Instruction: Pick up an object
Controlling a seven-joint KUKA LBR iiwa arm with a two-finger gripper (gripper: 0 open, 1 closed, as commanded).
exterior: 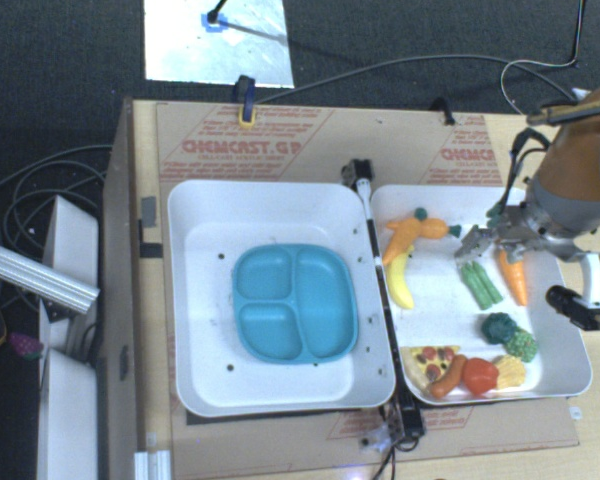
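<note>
The gripper (477, 245) is hovering low in the right bin (578, 368), its fingers spread apart with nothing between them, poised above the green beans (481, 284) lying just below, the carrot (514, 276) beside them.

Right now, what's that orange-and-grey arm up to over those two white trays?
The robot arm is reaching in from the right, and its gripper hangs over the right bin, just above the green beans and beside the carrot. Nothing can be seen between its fingers. Toy food lies around it: a banana, broccoli, a pizza slice and a tomato. The left bin holds a blue divided plate.
</note>
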